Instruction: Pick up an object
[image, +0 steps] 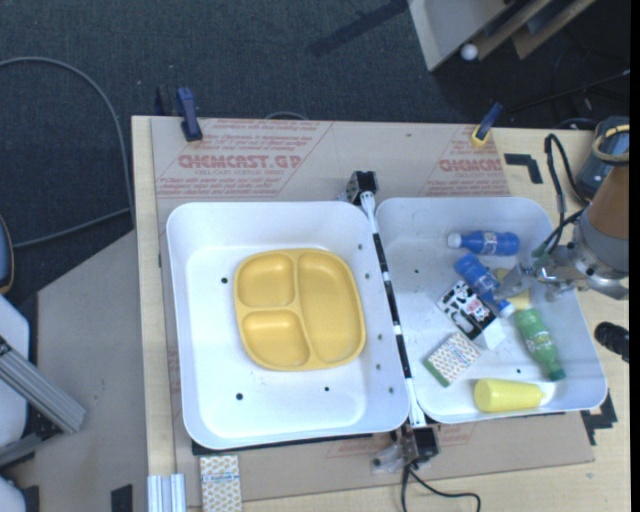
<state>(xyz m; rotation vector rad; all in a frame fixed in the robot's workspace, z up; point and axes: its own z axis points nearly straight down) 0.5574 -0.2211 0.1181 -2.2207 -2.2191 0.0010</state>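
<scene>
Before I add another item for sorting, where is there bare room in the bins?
The left bin has a bare white floor all around the yellow divided plate. In the right bin, the upper-left corner and the strip beside the centre divider are free. Its right half is crowded with bottles near the tool.

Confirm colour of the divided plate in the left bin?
Yellow; the divided plate shows plainly in the camera view.

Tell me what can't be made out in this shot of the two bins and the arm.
- Gripper, camera view: too small and blurred to tell its state or whether it holds anything.
- Arm: cut off by the right edge.
- Black and white packet: print too small to read; a blue bottle overlaps its top.
- Green bottle: label too small to read.
- Small card below the left bin: cut off by the bottom edge.
</scene>
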